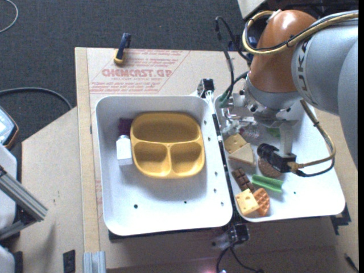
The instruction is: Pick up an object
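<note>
- Worktop: two white bins; left bin holds a yellow tray.
- Pincer low in right bin; grip state unclear.
- Toy foods, including cheese wedge, directly beneath; a centred, vertical descent likely best.

Dark carpet floor surrounds a wooden bench.

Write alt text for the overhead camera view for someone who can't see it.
A grey arm with an orange band reaches from the right over the right white bin of toy food pieces, including a green stick. The left white bin holds a yellow divided plastic tray and a small white bottle.
</note>
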`<state>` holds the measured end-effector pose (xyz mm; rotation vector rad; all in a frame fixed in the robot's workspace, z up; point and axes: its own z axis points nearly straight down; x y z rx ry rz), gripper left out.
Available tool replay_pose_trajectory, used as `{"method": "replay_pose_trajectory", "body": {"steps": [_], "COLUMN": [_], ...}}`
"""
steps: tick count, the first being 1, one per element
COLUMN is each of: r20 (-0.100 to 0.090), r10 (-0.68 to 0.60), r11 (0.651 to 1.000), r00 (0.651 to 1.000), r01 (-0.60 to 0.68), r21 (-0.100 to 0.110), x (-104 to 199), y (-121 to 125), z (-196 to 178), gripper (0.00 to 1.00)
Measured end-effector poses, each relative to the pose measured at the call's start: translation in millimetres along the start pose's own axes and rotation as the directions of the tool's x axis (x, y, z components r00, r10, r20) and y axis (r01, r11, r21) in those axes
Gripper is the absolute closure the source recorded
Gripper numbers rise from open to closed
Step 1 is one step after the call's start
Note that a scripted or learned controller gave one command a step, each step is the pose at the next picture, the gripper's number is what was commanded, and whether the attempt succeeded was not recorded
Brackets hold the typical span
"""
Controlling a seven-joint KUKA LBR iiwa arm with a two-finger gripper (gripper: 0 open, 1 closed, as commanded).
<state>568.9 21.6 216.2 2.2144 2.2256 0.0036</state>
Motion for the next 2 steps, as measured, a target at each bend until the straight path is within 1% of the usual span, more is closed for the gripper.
{"method": "replay_pose_trajectory", "body": {"steps": [1, 2], "r20": [0.0, 0.0], "r10": [0.002, 0.005], "r11": [1.0, 1.0], "r00": [1.0, 1.0], "r01": [-0.002, -0.005], "r21": [-0.001, 0.004], "x": [23.5, 15.5], "y": [14.2, 1.9], "z": [-7.5, -18.7], "gripper": [1.0, 1.0]}}
